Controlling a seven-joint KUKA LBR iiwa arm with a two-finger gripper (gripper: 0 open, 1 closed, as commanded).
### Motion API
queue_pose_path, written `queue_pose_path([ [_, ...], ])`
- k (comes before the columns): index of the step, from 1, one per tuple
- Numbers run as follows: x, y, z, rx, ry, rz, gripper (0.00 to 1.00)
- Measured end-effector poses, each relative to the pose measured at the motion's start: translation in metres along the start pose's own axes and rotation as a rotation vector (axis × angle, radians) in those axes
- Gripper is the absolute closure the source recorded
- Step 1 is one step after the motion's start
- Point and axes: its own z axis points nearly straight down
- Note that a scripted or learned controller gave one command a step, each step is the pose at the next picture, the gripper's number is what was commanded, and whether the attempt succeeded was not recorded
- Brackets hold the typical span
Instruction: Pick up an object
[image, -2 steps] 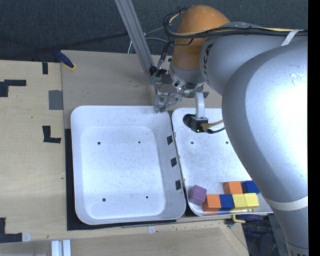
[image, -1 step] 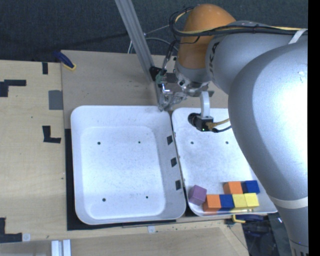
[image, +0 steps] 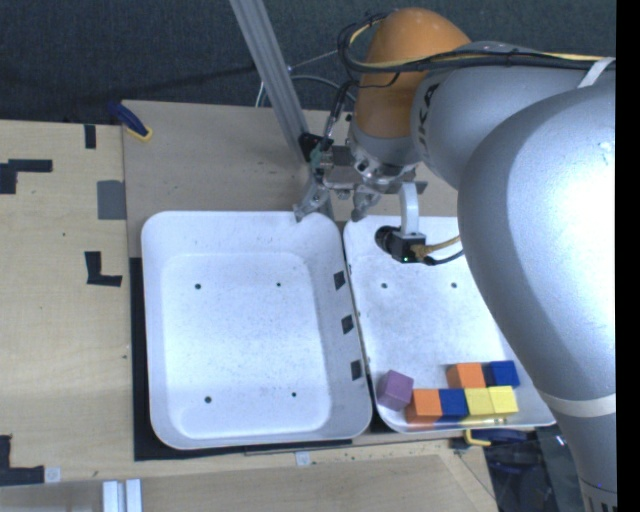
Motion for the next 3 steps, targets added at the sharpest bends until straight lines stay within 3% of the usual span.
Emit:
queue_pose_path([
  [2,0.023,-0.056,-0.016,0.001,0.001,0.001,0.0],
  [3,0.048,-0.072,-0.021,0.002,0.003,-0.002,0.0],
])
